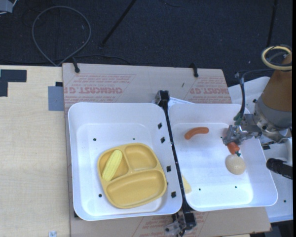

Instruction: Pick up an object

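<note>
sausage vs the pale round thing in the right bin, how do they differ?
The sausage is orange-red and long; the pale ball is cream and round. The sausage lies on open floor toward the bin's back, well clear of the gripper; the ball sits nearer the front, just below the gripper. Both rest loose on the floor of the right bin.

1. Floor: dark carpet-like surface across the top of the view.
2. Black cables lie looped on the floor at upper left; a thin dark rod runs diagonally nearby.
3. Light wooden tabletop fills the left side, bearing dark blue-black rectangular marks and a grey patch.
4. Brown cardboard sheet with reversed red print lies under both bins.
5. Light is even, with soft shadows.
</note>
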Tool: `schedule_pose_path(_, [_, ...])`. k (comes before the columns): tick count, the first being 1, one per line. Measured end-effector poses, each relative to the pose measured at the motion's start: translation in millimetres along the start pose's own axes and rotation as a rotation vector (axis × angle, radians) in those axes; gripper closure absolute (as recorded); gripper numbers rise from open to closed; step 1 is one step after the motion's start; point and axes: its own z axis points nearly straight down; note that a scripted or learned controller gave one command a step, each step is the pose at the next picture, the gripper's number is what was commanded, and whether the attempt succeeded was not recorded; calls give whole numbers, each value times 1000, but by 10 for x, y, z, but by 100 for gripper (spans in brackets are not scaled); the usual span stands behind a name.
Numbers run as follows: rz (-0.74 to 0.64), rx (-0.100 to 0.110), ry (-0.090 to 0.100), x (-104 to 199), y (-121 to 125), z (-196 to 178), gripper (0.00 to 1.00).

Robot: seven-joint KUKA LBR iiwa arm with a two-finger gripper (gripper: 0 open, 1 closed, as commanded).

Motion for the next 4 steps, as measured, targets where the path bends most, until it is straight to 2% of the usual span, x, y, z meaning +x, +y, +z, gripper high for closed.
schedule_pose_path(1, [0,-3,-1,26,4,-626,100])
schedule_pose_path(2, [-3,2,1,503,99,-610,100])
schedule_pose_path(3, [-2,5,2,1002,143,-389,100])
schedule_pose_path(4, [-2,5,2,1568,92,-249,100])
